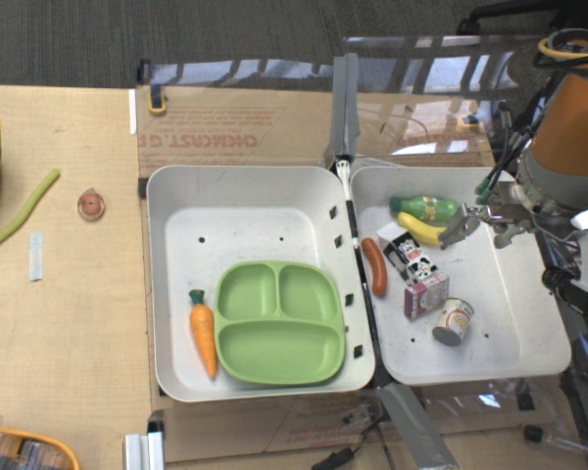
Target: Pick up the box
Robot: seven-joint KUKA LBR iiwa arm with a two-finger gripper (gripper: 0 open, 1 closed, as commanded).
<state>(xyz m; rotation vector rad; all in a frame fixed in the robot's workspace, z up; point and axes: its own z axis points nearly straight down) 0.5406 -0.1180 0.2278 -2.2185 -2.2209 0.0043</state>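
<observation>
Clutter is the main hazard in the camera view: the box (424, 295) lies tilted in the middle of the right bin (529, 360), and close neighbours ring it. A can (454, 321) on its side sits just beside the box's lower right corner, a black-and-white packet (407, 255) touches or nearly touches its upper edge, and a sausage (374, 265) lies near its left. A banana (420, 229) and a green bottle (426, 207) rest further up the bin. The gripper (478, 218) hangs over the bin's upper right part, near the banana's end and well apart from the box; its 2 fingers stand apart with nothing between them. A descent that drifts could pinch the packet or knock the can rolling, and the box's tilt may let it twist out of the fingers if they close across a corner. The left bin (167, 262) holds a green tray (279, 323) and a carrot (204, 334), clear of any reach.
</observation>
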